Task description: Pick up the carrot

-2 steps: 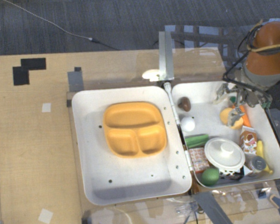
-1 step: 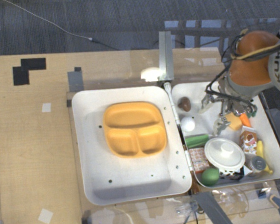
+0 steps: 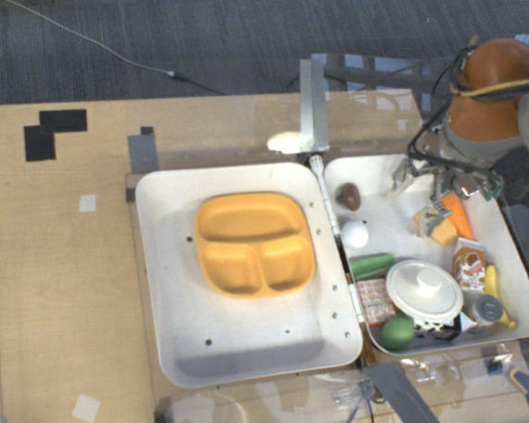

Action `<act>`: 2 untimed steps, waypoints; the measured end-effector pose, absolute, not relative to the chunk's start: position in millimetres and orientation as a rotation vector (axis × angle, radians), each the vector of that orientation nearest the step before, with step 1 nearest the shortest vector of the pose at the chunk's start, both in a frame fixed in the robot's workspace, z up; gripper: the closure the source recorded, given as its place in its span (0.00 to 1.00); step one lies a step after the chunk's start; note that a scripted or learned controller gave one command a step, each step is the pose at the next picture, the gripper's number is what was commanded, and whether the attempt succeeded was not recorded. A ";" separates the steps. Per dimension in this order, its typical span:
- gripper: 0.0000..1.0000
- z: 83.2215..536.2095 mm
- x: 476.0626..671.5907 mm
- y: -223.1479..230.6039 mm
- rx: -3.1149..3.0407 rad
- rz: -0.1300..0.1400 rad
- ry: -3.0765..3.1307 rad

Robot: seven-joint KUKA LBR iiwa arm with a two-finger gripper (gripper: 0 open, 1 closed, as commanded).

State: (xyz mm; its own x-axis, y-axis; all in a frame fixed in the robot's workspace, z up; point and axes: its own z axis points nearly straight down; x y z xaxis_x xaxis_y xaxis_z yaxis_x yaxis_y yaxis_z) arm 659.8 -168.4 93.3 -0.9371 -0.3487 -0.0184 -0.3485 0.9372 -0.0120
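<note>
The carrot (image 3: 458,215) is a short orange piece lying in the right bin (image 3: 528,320), near its far right side, next to a yellow wedge (image 3: 441,232). My gripper (image 3: 440,182) hangs just beyond the carrot's upper end, under the grey and orange wrist (image 3: 491,100). It looks open, its fingers spread apart with nothing between them. The carrot lies free on the bin floor.
The right bin also holds a brown lump (image 3: 348,195), a white ball (image 3: 354,235), a green cucumber (image 3: 372,265), a white lidded bowl (image 3: 424,288), a lime (image 3: 397,333), a banana (image 3: 491,283) and a small carton (image 3: 470,265). A yellow divided plate (image 3: 254,244) sits in the left bin (image 3: 180,353).
</note>
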 end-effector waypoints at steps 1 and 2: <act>1.00 110.1 664.4 -168.3 -0.550 -0.022 3.057; 1.00 191.4 672.7 -167.2 -0.224 -0.005 3.116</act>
